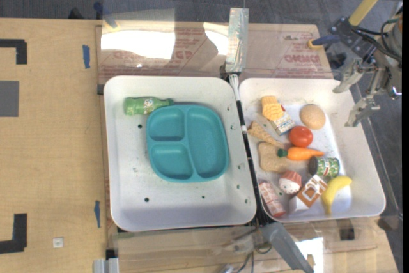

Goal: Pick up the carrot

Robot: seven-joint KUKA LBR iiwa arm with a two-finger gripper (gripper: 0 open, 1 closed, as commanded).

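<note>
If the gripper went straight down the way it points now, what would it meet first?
Probably the right bin's right rim or bare floor beside it. The gripper hangs right of the bread roll, short of the carrot; depth is unclear.

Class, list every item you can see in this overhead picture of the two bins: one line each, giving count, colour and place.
Left bin: 1, white, left half of bench.
Right bin: 1, white, beside it.
Tray: 1, teal, three compartments, middle of left bin.
Bottle: 1, green, lying at left bin's far edge, against the tray.
Carrot: 1, orange, centre of right bin.
Tomato: 1, red, just behind the carrot.
Bun: 1, tan, far side of right bin.
Can: 1, green, right of the carrot.
Banana: 1, yellow, near right corner.
Other toy foods: several, mixed colours, right bin's left and near side.
Gripper: 1, grey, over right bin's far right edge.
</note>
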